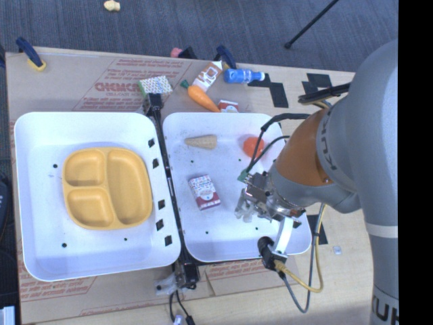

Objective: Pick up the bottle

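From the camera above, the blue bottle [243, 76] lies on the desk [81, 66] beyond the right bin [223, 246], outside its far rim, long axis running left to right. The claw [252, 205] hangs inside the right bin, so the bottle is well apart from it, toward the far side. Whether the claw is released or clenched I cannot tell. The right bin holds a small red carton [203, 192], a beige wedge [201, 141] and an orange-red piece [252, 145]; the left bin [34, 181] holds a yellow divided tray [106, 187].
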### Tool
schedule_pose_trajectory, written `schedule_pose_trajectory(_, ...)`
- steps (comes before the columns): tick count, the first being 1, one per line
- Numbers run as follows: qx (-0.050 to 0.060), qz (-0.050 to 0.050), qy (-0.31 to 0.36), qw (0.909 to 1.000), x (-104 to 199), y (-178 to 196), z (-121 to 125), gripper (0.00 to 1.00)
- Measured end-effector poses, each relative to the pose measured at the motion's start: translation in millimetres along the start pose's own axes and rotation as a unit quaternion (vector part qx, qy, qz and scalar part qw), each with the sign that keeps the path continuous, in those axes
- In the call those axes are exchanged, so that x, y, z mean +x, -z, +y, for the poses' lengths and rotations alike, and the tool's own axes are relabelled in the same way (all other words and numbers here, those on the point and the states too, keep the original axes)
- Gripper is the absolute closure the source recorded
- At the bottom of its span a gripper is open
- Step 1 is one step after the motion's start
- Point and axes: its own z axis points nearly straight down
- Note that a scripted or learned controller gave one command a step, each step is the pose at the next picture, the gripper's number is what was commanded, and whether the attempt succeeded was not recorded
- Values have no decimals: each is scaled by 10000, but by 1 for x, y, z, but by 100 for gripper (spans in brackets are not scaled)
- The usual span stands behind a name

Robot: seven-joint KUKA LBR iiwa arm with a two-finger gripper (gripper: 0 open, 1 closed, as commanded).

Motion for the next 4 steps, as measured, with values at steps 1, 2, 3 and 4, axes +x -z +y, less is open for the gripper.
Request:
schedule_pose_trajectory(1, -13, 11, -887, 9961, -4, 84, 3, 100)
schedule_pose_trajectory(2, 7, 12, -2421, 9703, 8, 64, -4, 100)
schedule_pose_trajectory(3, -9, 12, -2439, 9698, -48, 51, 26, 100)
schedule_pose_trajectory(4, -9, 14, -2364, 9716, -13, 81, 8, 100)
